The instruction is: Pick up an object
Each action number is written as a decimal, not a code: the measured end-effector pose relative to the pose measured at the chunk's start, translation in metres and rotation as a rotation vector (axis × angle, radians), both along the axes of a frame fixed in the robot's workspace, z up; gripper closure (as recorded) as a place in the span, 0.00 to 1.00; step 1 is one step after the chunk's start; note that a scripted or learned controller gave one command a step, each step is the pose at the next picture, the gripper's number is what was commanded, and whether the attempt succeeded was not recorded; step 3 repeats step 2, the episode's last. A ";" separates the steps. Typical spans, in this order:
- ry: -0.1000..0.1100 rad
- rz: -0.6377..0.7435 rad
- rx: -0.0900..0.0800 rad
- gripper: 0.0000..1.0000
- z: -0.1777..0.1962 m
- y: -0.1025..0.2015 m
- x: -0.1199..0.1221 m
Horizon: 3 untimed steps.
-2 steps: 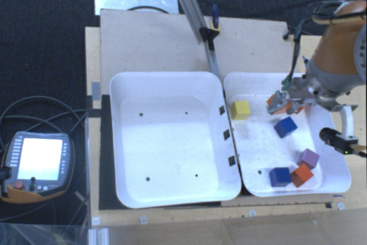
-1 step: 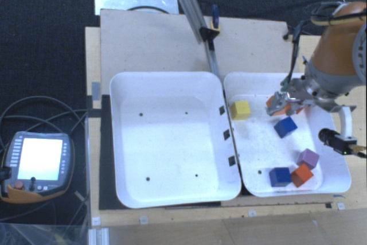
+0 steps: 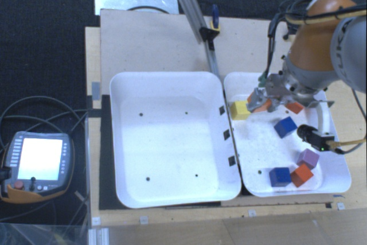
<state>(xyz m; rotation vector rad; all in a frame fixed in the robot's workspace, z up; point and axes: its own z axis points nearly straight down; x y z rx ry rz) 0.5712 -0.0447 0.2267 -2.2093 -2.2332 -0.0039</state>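
My gripper (image 3: 265,101) is low in the right bin (image 3: 252,181), near its top edge. An orange block (image 3: 261,105) sits right at my fingers, maybe between them, but I cannot tell if I am holding it. A yellow block (image 3: 239,110) lies just beside it. Two blue blocks (image 3: 285,127) (image 3: 280,176), a purple block (image 3: 308,158) and another orange block (image 3: 301,175) lie nearer the front.

The grey arm (image 3: 344,37) comes in from the upper right of the frame, its orange band bulging above the wrist. The gripper (image 3: 265,101) hangs low, right of centre, pointing down.
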 end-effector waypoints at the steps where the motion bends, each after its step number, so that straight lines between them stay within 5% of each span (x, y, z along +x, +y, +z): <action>1: 0.000 0.001 0.000 1.00 0.011 0.055 -0.005; 2: 0.002 0.000 0.000 1.00 0.000 0.105 -0.013; 3: 0.002 0.000 0.000 1.00 0.000 0.105 -0.013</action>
